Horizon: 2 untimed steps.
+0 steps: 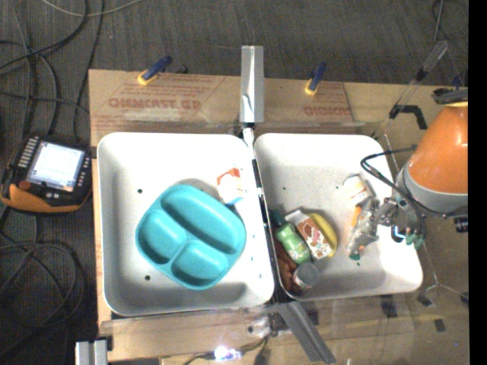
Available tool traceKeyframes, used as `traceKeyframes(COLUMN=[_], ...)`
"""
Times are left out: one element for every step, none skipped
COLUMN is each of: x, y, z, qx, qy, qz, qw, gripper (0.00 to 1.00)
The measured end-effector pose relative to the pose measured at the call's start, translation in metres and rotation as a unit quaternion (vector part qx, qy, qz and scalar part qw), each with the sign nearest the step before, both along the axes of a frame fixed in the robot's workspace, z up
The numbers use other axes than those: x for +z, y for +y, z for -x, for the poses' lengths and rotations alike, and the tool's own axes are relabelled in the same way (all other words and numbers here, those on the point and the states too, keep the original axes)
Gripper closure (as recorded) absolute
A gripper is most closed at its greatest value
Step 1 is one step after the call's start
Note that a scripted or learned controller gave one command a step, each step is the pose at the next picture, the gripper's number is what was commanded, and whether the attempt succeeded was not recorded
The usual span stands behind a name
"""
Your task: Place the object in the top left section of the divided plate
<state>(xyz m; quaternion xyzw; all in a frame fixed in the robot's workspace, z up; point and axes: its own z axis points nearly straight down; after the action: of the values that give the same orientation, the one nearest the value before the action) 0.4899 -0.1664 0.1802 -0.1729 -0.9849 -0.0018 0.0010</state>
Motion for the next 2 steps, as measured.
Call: traceKeyframes(x=[0.186, 0.252], y=[0.055, 0.016], z=[-0.011, -0.01], qx=[-0.028, -0.172], qy=[-0.001, -0.001], qz=[0.0021, 0.0036], qw=[0.9996, 0.9851], gripper=[1.0, 1.0])
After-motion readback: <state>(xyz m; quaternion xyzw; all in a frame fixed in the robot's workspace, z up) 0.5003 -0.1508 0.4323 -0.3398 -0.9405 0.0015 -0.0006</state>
